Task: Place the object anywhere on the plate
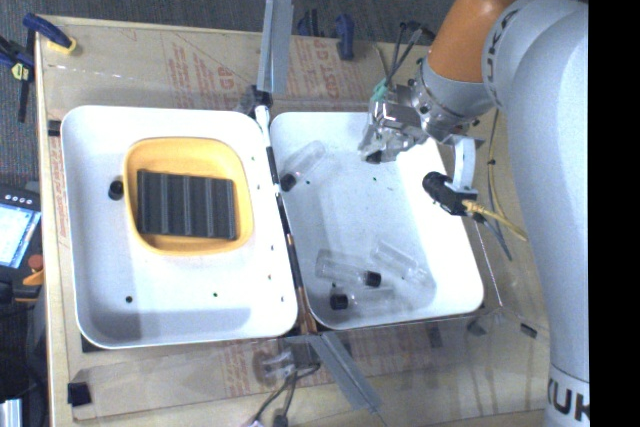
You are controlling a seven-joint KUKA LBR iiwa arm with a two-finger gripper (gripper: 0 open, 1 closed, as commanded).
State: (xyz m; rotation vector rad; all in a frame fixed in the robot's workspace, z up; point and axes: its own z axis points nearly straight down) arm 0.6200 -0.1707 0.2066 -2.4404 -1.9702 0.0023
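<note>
Jaws [383, 143] hover at the right white bin's [455, 290] far edge — grip state unreadable. Descend squarely over one clear plastic tube [392, 265] near the bin's front — then carry to the yellow plate [190, 152].

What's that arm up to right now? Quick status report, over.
Gripper over right bin's far edge, fingers unclear. Clear plastic objects lying in right bin, none seen held. Yellow plate waiting in left bin. Path looks unobstructed.
</note>
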